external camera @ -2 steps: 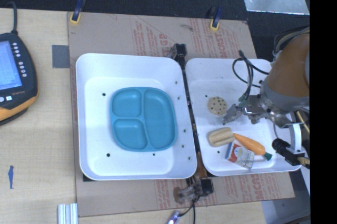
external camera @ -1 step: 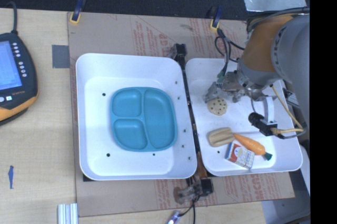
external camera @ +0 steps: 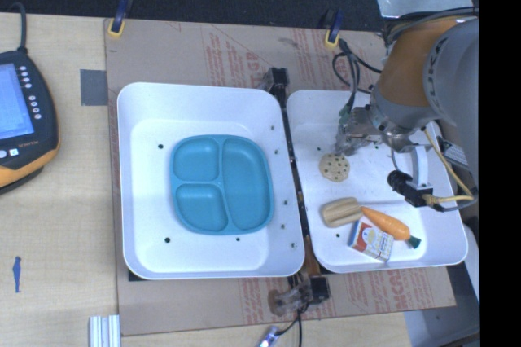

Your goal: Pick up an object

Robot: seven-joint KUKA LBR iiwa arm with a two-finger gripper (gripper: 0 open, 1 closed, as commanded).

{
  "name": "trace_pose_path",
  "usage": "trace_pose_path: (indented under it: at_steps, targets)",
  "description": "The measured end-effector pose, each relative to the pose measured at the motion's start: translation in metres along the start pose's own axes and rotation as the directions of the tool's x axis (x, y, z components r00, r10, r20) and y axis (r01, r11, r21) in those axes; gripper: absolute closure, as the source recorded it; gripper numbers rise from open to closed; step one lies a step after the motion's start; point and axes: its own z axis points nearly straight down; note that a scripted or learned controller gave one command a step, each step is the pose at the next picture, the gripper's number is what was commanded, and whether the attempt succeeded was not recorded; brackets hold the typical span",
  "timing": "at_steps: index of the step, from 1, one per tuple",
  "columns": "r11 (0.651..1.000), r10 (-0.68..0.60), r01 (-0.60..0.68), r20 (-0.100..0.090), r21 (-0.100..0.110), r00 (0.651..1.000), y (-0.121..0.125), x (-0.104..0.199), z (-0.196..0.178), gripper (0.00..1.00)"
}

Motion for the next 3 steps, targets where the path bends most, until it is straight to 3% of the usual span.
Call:
trace_pose_path:
  at_steps: [1, 2, 3]
  targets:
    - [1.000, 0.000, 0.000, 0.000, 0.000, 1.000, 0.000, 0.000, 0.000, 0.00]
    - [1.000, 0.000, 0.000, -0.001, 0.004, 1.000, -0.004, 0.014, 0.012, 0.00]
    - [1.000, 0.002, -0.002, -0.002, 0.001, 1.000, 0.045, -0.029, 0.011, 0.00]
